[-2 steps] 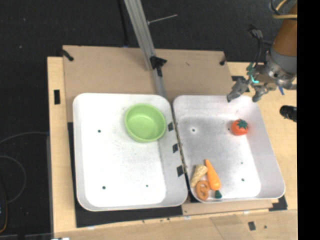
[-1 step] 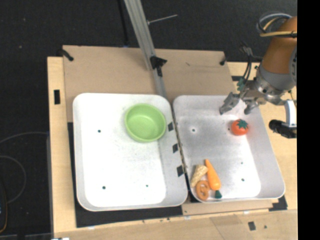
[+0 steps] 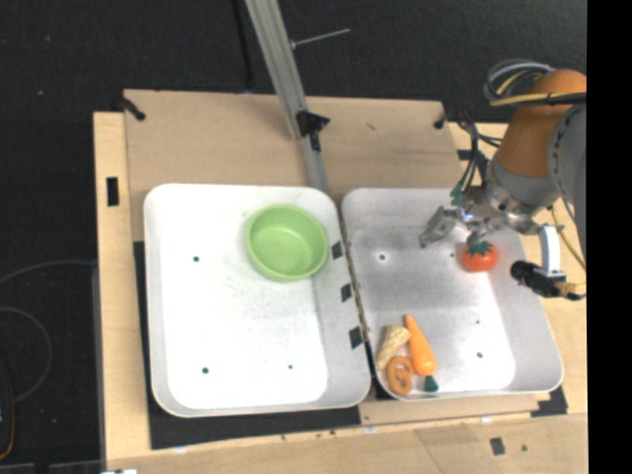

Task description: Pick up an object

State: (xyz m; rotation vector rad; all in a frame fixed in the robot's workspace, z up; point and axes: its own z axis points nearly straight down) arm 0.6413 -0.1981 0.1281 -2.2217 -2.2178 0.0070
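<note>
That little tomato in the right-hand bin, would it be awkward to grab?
Probably a bit. The tomato looks round and smooth, so it may roll across the right bin or squirt from the gripper beside it. It seems small, likely a light toy.

One fixed camera looks down at a slant from above the bench (image 3: 197, 136), far enough to take in both bins (image 3: 178, 294), arm (image 3: 528, 136) entering from right.

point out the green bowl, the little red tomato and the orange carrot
round green plastic bowl (image 3: 287, 244), camera view, on its inner floor
small red toy tomato (image 3: 480, 257), camera view, on its red body
long orange toy carrot (image 3: 421, 347), camera view, on its mid-length
</note>
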